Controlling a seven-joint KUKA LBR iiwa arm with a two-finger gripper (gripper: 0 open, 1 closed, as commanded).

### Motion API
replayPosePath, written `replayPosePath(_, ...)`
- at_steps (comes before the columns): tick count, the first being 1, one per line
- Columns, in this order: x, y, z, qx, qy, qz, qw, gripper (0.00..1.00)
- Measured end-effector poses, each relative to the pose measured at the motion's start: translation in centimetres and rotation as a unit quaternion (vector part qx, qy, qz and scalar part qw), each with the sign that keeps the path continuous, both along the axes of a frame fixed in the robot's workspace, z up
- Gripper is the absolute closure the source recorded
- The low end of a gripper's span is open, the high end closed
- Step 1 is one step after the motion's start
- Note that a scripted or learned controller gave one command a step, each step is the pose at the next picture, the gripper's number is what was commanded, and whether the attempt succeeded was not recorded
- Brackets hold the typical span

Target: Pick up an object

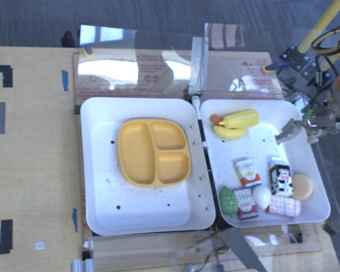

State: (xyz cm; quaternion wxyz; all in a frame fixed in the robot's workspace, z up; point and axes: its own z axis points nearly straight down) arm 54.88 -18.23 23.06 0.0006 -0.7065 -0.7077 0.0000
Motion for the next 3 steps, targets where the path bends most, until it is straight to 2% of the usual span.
replayPosePath(1,2.4,7.0,-6.3,0.0007,0.004,-0.236,0.9718,0.0)
replayPosePath(2,-1.9,7.8,-13.5,0.001,-0.006,-0.271,0.9624,0.0)
replayPosePath(3,-6.0,5.9,-13.6,0.0036,-0.013,-0.324,0.946,0.0)
